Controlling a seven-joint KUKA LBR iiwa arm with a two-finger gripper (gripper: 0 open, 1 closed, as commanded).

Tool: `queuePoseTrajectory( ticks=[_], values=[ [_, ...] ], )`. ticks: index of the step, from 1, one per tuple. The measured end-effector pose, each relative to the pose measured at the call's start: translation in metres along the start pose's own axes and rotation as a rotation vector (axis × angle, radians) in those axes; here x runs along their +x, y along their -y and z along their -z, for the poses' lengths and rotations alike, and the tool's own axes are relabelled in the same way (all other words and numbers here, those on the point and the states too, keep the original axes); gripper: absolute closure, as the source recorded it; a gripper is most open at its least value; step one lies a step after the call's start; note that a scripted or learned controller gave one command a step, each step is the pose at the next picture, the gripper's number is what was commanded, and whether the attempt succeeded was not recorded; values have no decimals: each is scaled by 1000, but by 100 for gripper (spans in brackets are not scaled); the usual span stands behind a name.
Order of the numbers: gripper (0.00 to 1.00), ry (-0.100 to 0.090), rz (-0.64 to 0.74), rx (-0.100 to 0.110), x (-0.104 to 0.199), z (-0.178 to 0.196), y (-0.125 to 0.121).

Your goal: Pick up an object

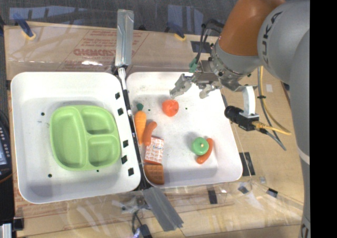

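At the left of the frame, the left bin [23, 126] holds a green divided plate [84, 137]. In the right bin [226, 142], from left to right, lie a toy carrot [140, 125] against the left wall, a red-and-white packet [154, 150] just below it, a small orange-red tomato-like toy [170, 107] near the top, and a green-and-orange toy [201, 148] toward the lower right. The gripper [192, 88] hangs in the upper middle of the frame, just above and right of the tomato-like toy, its two fingers spread apart and holding nothing.
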State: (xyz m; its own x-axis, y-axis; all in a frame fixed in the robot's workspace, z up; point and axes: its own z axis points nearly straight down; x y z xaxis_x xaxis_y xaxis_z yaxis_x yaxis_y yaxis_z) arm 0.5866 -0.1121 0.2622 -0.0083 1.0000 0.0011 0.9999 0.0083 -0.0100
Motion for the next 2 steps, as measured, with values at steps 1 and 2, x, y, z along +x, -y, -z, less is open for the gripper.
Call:
queuePoseTrajectory(
  ticks=[1, 2],
  values=[
    [0, -1, 117, 3, -29, -130, -12],
    [0, 1, 120, -5, -38, -172, -50]
  ],
)
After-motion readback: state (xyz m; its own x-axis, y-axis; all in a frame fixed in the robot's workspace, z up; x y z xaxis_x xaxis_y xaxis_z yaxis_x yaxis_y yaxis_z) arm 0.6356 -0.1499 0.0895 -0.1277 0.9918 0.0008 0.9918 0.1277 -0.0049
